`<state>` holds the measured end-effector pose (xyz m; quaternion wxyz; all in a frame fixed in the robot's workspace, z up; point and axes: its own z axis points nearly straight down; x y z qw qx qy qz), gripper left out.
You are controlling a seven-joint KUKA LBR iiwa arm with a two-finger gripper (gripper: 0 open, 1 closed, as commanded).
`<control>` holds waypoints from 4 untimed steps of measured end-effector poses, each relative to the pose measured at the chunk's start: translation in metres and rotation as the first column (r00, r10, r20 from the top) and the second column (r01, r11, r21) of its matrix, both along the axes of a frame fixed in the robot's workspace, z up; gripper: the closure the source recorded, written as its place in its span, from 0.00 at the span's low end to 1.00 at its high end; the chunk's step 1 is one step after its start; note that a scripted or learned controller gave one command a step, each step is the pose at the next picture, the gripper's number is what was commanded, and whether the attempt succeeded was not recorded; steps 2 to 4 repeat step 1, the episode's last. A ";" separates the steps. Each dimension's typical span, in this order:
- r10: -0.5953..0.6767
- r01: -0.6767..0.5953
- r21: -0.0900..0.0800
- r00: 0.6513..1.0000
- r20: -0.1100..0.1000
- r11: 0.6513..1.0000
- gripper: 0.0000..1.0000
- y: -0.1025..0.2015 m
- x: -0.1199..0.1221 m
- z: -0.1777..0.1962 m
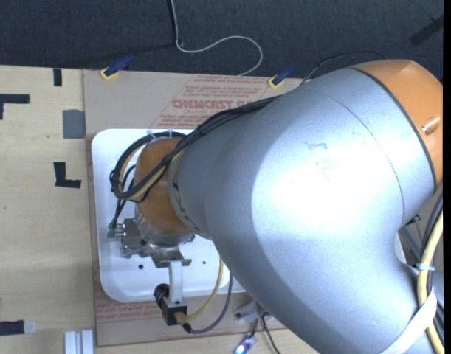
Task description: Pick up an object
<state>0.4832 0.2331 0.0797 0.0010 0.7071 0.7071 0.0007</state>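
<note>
Grey metal is spread across the right and centre of the frame, where the arm (314, 198) is seen reaching in from the right, its orange band (413, 98) caught at the upper right. A second orange section at the wrist (155, 190) is now poised over the white bin (101, 198) at left centre, wrapped in black and yellow cables (125, 172). Just below it, the metal body of the gripper (153, 248) is pointed straight down into the bin. Whether it is released or clenched cannot be told from this angle, and nothing can be seen grasped.

As for the object to be picked, its place cannot be made out: most of the bin floor is covered by the wrist, so neither its heading nor its long axis can be called. Only a strip of bare white floor is shown along the bin's left and lower edges, dotted with small dark holes.

Red printing (210, 98) is spotted on the cardboard sheet (129, 102) under the bin, set upside down and too blurred to be read with confidence. The sheet's top edge is pinned by two blue and yellow clamps (118, 66), one at each corner. A thin white cable (210, 46) is looped across the dark surface at the top, and black angular marks (63, 175) are scattered over the tan bench (33, 234) at the left.
</note>
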 end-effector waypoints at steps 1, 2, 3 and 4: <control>-0.005 0.005 0.000 1.000 0.010 1.000 1.00 -0.064 0.098 0.102; -0.005 0.005 0.000 1.000 0.010 1.000 1.00 -0.064 0.098 0.102; -0.005 0.005 0.000 1.000 0.010 1.000 1.00 -0.064 0.098 0.102; -0.005 0.005 0.000 1.000 0.010 1.000 1.00 -0.064 0.098 0.102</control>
